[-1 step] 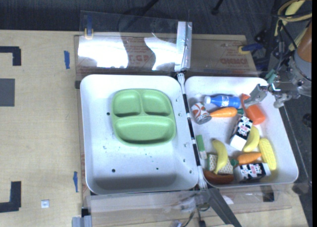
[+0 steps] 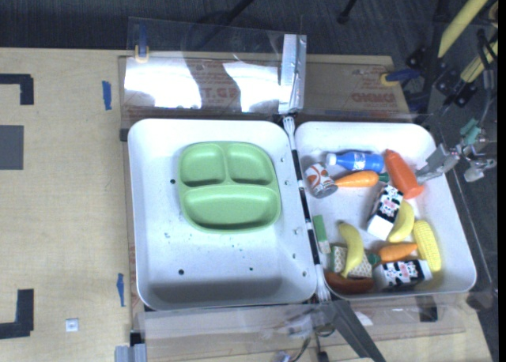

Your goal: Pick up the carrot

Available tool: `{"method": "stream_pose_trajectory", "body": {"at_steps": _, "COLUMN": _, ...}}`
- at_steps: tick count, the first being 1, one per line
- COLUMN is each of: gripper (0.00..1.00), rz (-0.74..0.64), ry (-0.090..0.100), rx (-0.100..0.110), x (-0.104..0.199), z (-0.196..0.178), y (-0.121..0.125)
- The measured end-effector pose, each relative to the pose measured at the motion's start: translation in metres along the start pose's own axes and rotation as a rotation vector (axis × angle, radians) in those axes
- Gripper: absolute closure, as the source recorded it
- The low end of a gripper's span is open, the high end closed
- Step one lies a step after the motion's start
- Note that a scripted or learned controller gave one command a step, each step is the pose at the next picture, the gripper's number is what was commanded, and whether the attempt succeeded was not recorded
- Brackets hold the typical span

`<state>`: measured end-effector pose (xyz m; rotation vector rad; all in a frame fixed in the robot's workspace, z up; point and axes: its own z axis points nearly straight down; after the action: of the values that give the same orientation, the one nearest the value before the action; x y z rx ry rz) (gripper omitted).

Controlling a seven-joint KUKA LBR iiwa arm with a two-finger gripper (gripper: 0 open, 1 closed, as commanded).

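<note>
1. Approaching from the right rim of the right bin: step in hand judged as the reach toward the target, with no grasp made yet.
2. Locate the carrot in the upper half of the right bin, lying on its side, just below the blue-and-white bottle and just beside the small can at its left end.
3. Note the red-orange oblong piece near its right end; do not confuse the two.
4. Note the arm at the bin's right edge, with the jaws well apart from the carrot; cannot tell whether apart or together, and nothing seen clamped between them.
5. For the next move, judged: travel left over the red-orange piece, align across the carrot's long axis, descend at mid-length, then close.
6. Expect a smooth, hard-looking moulded surface, round in section and tapering to one end; judged likely to roll or slip if gripped near the thin end.
7. Allow for crowding: bottle above, can at left, cow-patterned carton below right.
8. Disregard the left bin with its green divided tray, glossy and shallow.
9. Disregard the bananas and the knobbly yellow corn cob lower in the right bin.
</note>
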<state>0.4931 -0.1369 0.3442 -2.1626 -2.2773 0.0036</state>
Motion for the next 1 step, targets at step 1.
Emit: {"method": "stream_pose_trajectory", "body": {"at_steps": 1, "gripper": 0.0, "rz": -0.077, "ry": -0.001, "rx": -0.002, "x": -0.0003, "z": -0.0085, "y": 0.0016}}
